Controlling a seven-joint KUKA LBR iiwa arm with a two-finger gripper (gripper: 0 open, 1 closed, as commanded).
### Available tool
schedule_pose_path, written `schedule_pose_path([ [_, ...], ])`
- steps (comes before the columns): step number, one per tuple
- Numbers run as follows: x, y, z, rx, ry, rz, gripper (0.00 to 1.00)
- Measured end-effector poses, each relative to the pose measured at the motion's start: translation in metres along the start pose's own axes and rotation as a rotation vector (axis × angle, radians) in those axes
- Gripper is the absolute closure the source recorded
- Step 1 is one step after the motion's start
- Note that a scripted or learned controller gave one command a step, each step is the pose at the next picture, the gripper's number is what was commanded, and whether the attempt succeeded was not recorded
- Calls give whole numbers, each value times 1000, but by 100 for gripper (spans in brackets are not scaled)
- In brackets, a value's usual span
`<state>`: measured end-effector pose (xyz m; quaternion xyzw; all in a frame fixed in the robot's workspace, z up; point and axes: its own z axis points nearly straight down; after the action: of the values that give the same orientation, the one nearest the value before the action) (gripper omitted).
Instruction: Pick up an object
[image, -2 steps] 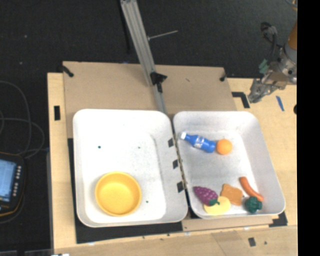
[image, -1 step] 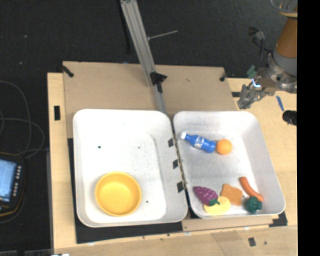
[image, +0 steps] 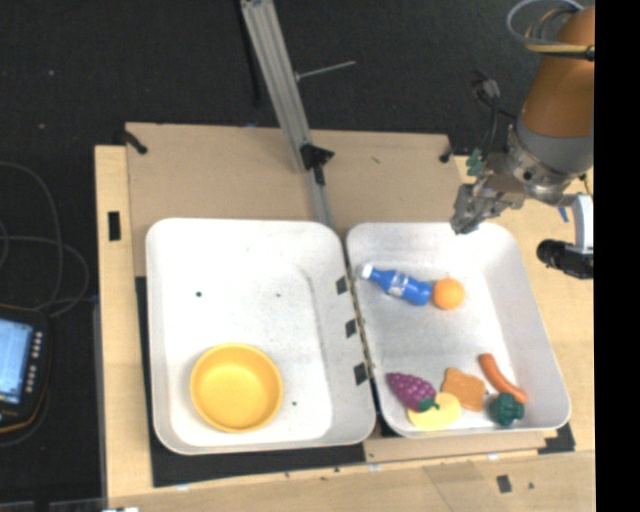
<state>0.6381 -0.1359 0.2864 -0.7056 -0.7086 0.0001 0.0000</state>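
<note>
My gripper (image: 466, 222) hangs over the far rim of the right bin (image: 530, 300), with its dark fingers pointing down and nothing seen between them. In that bin a blue bottle (image: 398, 285) lies near the far left, and an orange ball (image: 449, 294) touches its right end. Along the near edge lie purple grapes (image: 410, 387), a yellow piece (image: 436, 413), an orange-brown piece (image: 463, 387), a carrot (image: 499, 375) and a green broccoli (image: 505, 409).
A yellow bowl (image: 236, 386) sits in the near part of the left bin (image: 170, 260). A grey metal pole (image: 286, 95) slants down to the gap between the bins. A black tablet (image: 18, 360) lies at the far left.
</note>
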Motion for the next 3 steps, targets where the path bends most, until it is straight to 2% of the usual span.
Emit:
schedule_pose_path([
  [2, 86, -34, 28, 1, 0, 0, 100],
  [3, 144, -42, 28, -1, 2, -2, 100],
])
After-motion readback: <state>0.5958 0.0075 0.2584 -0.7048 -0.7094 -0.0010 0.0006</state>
